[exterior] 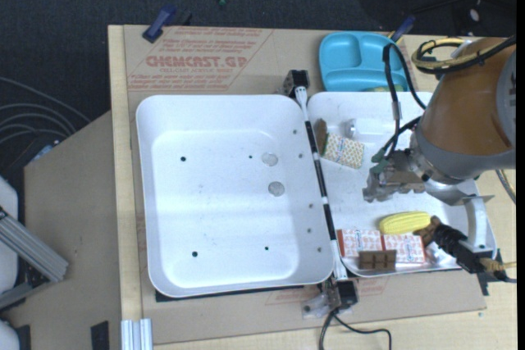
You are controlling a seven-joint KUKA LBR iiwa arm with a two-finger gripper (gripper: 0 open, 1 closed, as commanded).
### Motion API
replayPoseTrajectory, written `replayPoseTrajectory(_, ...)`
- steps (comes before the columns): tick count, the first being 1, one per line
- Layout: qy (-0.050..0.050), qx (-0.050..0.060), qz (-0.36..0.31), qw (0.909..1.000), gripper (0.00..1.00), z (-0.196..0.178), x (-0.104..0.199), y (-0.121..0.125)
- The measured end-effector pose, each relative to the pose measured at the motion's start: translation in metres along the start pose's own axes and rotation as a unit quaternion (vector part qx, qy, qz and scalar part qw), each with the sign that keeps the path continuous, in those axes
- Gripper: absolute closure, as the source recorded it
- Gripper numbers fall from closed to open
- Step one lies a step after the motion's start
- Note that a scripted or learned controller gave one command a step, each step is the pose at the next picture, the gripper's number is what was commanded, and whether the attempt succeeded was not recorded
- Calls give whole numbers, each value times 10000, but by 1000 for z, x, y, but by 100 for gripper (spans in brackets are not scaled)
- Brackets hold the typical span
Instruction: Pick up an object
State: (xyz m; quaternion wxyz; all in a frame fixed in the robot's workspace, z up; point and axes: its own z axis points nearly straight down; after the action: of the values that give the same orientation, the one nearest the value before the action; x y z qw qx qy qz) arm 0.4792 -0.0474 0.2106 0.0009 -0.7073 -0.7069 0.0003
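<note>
Objects in the right bin (pixel 361 106) lack readable labels; bench board (pixel 205 53) reads "CHEMCAST GP".

My own wrist and orange band (pixel 474 106) cover much of the right bin (pixel 361 106), and my arm is cut off at three o'clock. My gripper (pixel 384 183) is too blurred to tell its fingers. At twelve o'clock, my cables hide part of the blue tray (pixel 353 61).
</note>
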Motion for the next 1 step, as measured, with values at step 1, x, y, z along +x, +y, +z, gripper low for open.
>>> replayPoseTrajectory(1, 0, 1, -1, 10000, 0, 0, 0, 0)
